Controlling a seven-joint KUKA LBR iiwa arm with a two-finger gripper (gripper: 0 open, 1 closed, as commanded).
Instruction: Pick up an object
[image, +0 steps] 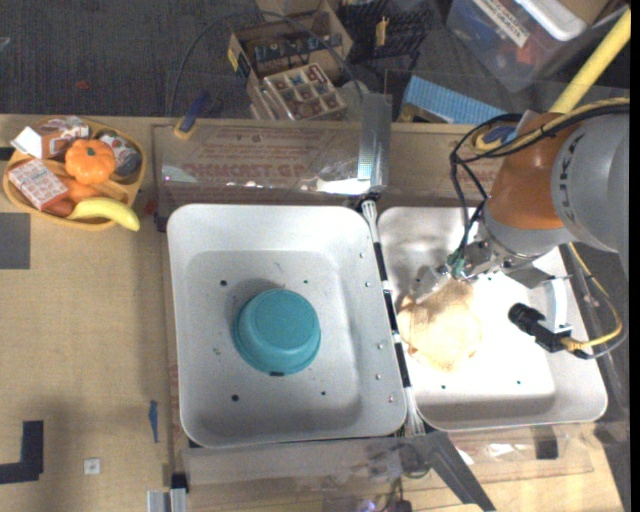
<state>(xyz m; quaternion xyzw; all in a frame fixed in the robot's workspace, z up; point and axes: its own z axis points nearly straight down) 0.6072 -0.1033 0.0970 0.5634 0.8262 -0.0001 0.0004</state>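
Observation:
A teal bowl (278, 331) sits upside down in the middle of the left bin (200, 240). A pale tan, flat, rounded object (440, 325) like a tortilla or cloth lies in the left half of the right bin (520, 400). My gripper (455, 270) hangs just above the tan object's upper edge, reaching down from the grey arm with the orange band (530, 190). Its fingertips are too small and blurred to judge.
A yellow bowl of toy food (72, 175) with a banana and an orange pumpkin stands on the bench at the far left. A clear plastic sheet (270, 160) lies behind the left bin. Boxes and clutter sit beyond the bench.

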